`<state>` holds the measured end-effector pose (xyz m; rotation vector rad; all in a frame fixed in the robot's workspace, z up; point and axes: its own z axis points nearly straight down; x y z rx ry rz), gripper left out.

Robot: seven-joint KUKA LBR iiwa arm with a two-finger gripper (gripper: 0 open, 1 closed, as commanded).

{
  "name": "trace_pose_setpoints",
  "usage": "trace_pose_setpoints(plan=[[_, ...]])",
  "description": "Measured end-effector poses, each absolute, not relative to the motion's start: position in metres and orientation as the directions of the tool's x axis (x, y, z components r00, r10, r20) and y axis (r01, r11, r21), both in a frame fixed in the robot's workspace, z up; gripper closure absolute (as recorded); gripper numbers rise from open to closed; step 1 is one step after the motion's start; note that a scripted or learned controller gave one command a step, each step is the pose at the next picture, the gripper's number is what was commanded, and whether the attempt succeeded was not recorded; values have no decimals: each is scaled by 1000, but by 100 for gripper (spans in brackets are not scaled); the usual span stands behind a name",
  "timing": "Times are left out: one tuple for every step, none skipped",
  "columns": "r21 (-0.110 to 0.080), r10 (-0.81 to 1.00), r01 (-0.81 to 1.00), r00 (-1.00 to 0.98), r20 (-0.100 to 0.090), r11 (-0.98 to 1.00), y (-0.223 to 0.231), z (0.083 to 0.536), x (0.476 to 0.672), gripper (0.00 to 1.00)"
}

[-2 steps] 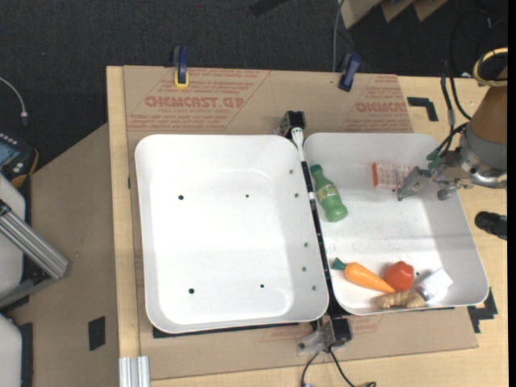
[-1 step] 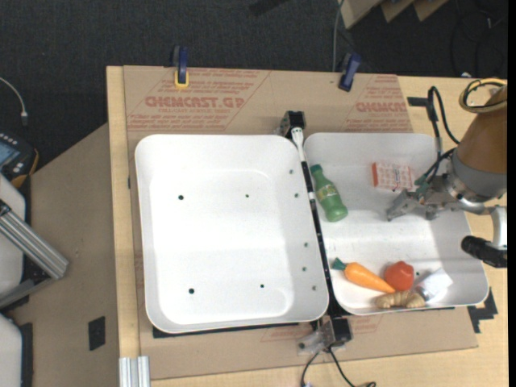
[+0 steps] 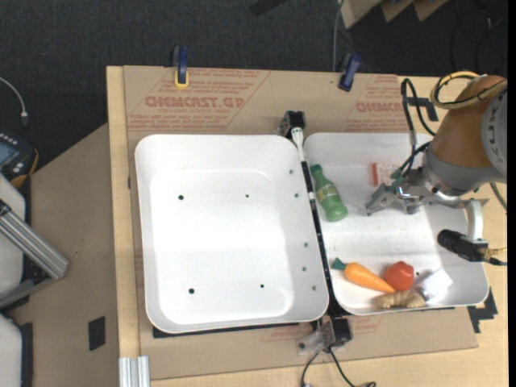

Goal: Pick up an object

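Bench: brown board (image 3: 242,91) printed with red lettering, bearing 2 shallow white bins side by side.
Left bin (image 3: 161,168): white floor with 4 small dark dots.
Right bin (image 3: 355,147): holds all the loose items listed below.
Arm (image 3: 472,139): grey with orange band, reaching in from the right over the right bin's far right part.
Gripper (image 3: 393,198): low over the right bin's middle, pointing left; 2 fingers spread apart, nothing seen between them.
Green bottle (image 3: 327,193): lying on its side by the right bin's left wall, to the left of the gripper and apart from it.
Red strip (image 3: 374,173): small, on the bin floor just beyond the gripper.
Carrot (image 3: 364,276): orange with a green top, lying near the bin's front edge.
Red round item (image 3: 399,276): just right of the carrot, touching or nearly so.
Tan knobbly item (image 3: 400,300): at the front rim, below the red round item.
Clamps (image 3: 181,65): 2 blue, on the board's far edge.
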<state>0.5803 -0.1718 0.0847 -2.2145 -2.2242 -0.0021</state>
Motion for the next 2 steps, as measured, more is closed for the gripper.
trace_pose_setpoints(plan=[[1, 1000, 1000, 0, 9, 0, -222, 85, 554, 0], [3, 1000, 1000, -4, -1, 4, -189, 85, 577, 0]])
